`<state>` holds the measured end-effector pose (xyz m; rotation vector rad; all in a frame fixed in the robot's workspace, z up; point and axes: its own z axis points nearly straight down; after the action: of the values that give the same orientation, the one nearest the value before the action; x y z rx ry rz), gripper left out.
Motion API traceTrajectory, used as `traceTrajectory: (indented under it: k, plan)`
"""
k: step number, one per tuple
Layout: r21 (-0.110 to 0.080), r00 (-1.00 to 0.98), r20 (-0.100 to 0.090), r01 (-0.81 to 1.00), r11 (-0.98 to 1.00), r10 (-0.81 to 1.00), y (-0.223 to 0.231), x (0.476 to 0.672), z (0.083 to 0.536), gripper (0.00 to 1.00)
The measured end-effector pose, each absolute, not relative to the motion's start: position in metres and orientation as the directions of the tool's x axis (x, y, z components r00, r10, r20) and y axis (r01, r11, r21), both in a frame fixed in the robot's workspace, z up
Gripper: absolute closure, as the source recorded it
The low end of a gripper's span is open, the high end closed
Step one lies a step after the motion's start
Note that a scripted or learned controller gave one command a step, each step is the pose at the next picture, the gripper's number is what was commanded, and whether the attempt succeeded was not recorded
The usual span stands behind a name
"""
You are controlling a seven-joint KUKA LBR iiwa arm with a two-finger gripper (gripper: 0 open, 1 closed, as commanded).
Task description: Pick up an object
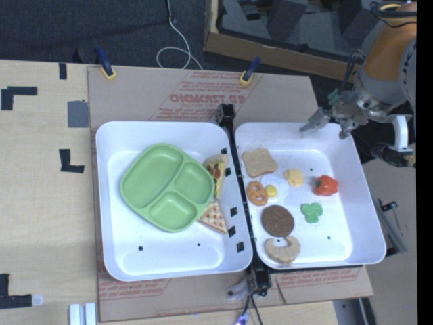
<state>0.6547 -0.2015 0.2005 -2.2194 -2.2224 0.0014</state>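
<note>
Both shallow plastic bins (111, 202) are white. The left one holds a pale green divided plate (166, 187) and an orange, criss-crossed pizza wedge (214, 217). The right one holds a tan bread slice (259, 161), a brown pretzel (256, 193), a dark brown round patty (277, 220), a red tomato (325, 185) and green broccoli (311, 212).

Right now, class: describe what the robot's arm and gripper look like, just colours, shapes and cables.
The arm is rounded, grey with an orange band above the wrist. A thin dark cable runs beside it. The gripper is grey metal, ending in two slim fingers.
</note>
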Motion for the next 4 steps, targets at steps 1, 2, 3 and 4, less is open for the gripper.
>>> traceTrajectory:
  k: [1, 2, 3, 4]
  plan:
    - [-0.004, -0.001, 0.0, 1.0, 0.001, 1.0, -0.204, 0.621, 0.079, 0.0]
    - [0.002, -0.001, -0.002, 1.0, 0.001, 1.0, -0.214, 0.586, 0.086, 0.0]
    - [0.005, -0.002, 0.0, 1.0, 0.002, 1.0, -0.223, 0.555, 0.087, 0.0]
    - [0.005, -0.002, -0.003, 1.0, 0.002, 1.0, -0.223, 0.556, 0.098, 1.0]
